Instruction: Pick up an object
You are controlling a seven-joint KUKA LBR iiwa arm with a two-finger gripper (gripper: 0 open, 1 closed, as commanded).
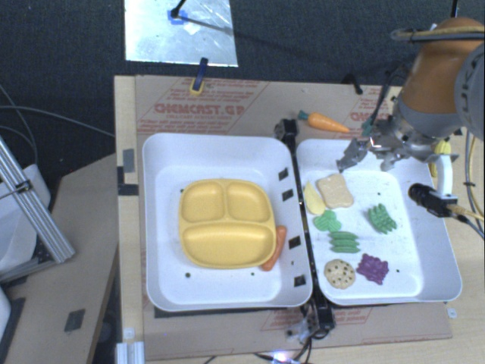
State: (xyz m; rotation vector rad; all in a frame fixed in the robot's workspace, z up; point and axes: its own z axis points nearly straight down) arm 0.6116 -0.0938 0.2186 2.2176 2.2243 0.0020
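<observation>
**Tool hangs over the right bin's far edge, bread lying toward the near side**

Tool (369,155) sits low over the far part of the right bin (439,268), its dark fingers pointing toward the bin's left wall; nothing shows between them, and whether they are spread or pressed together I cannot tell from this slant.

Nearest to it is the bread (334,191), flat on the bin floor just nearer the camera and slightly to the view's left of the fingertips. Its long axis runs roughly from far to near with a slight tilt. A yellow slice (312,198) touches the bread's left edge, so a grasp there is likely to catch both.

Further from the tool, toward the camera: a green leaf (326,221), a bean pod (343,241) and a green bunch (381,218), each apart from the others. Furthest within this bin are the cookie (339,273) and the grapes (372,268), close to the near wall.

Behind the tool, outside the bin on the counter (227,105), lies a carrot (324,122).

My judgement: the bread is the likeliest target, needing a short shift toward the camera and down.
</observation>
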